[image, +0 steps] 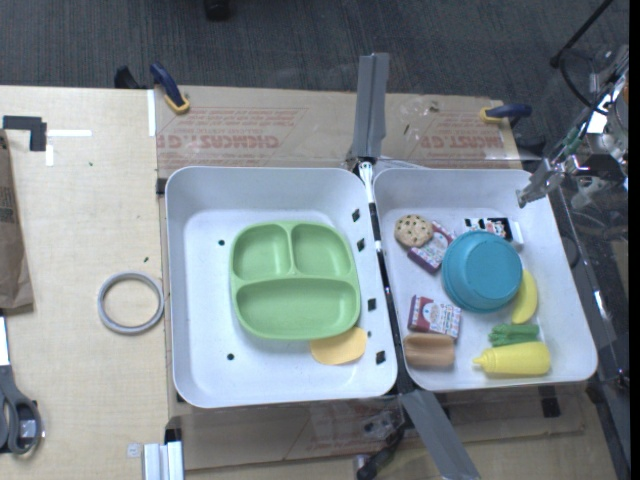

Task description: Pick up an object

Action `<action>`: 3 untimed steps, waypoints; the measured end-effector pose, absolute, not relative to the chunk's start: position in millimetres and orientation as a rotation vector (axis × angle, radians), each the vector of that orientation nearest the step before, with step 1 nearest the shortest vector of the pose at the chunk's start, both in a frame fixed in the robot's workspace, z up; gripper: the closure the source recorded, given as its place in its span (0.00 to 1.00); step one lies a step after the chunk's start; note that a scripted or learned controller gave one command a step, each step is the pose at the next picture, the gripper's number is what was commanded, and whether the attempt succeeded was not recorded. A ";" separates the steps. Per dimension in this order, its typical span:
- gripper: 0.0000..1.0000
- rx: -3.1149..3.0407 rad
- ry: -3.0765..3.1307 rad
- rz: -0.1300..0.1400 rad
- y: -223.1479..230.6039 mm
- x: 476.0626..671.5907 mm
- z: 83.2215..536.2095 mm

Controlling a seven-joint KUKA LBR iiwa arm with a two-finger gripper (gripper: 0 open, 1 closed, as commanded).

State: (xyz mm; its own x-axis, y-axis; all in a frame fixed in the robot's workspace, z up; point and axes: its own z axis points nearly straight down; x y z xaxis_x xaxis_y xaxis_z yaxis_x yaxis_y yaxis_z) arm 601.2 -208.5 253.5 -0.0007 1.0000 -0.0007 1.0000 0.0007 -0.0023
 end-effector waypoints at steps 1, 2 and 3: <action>0.00 -2.453 -1.964 0.001 -186.8 617.0 124.0; 0.00 -2.382 -2.093 -0.026 -130.7 639.8 109.8; 0.00 -2.176 -2.280 -0.008 -135.2 565.6 97.4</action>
State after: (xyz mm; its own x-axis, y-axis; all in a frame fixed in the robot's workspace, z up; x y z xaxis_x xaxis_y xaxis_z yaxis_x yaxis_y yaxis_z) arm 565.6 -135.2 97.4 -0.0466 0.9989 -0.0037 0.9989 0.0466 0.0107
